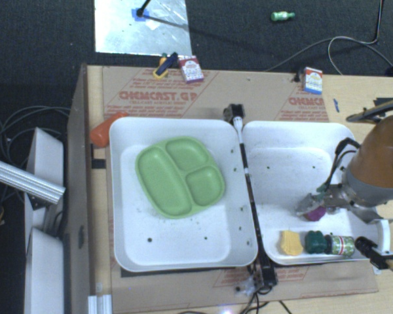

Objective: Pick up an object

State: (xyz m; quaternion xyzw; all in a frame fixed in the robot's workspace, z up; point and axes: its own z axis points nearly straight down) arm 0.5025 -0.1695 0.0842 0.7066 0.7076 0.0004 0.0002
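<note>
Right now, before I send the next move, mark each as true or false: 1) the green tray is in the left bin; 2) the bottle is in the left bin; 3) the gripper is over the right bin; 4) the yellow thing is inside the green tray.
1) The green tray lies in the left bin: true.
2) False: the bottle lies in the right bin, near its front edge.
3) The gripper is over the right bin: true.
4) False: the yellow thing lies in the right bin, beside the bottle.

I see the cardboard-topped bench carrying two white bins, the right bin under the jaws, the left bin well beyond them.
</note>
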